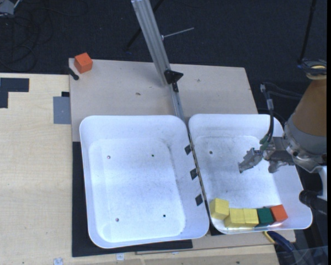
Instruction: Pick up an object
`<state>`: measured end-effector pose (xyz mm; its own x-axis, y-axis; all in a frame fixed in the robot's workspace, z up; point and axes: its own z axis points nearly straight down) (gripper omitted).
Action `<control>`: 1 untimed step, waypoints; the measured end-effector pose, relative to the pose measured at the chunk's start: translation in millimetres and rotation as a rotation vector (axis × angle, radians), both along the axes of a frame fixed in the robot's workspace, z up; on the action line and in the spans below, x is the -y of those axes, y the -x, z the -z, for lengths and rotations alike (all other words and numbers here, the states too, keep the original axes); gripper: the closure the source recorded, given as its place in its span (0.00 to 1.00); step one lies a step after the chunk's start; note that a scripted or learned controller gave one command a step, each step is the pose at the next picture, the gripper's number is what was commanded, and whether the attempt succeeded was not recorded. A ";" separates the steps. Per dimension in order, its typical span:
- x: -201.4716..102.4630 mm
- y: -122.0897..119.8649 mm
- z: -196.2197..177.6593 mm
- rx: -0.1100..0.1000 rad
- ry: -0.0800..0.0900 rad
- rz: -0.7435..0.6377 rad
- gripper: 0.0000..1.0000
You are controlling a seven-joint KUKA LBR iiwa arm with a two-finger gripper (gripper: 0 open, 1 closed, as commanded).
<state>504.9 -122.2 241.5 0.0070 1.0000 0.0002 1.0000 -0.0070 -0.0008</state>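
Pale wood desk (pixel 27 164) carries your two white bins; along the right bin's (pixel 226 131) near edge sit blocks in a row: yellow cubes (pixel 237 214), a green one (pixel 265 216), an orange-red one (pixel 278 212). Farther in, over the bin's middle, the gripper (pixel 248 162) hangs with nothing between its jaws, though you cannot tell whether they are parted. An orange cube (pixel 83 62) sits on the far board.

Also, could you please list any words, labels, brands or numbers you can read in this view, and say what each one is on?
None: no readable text anywhere.
The blocks in the right bin have plain faces.
The orange cube on the bench is unmarked.
The left bin shows only small dark dots, not characters.
The gripper and arm carry no legible marking.
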 end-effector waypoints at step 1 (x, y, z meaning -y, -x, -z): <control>0.7 -46.4 -158.4 0.008 0.002 -0.009 0.00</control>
<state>551.3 -122.8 399.9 -0.0017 1.0000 -0.0021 1.0000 0.0017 0.0073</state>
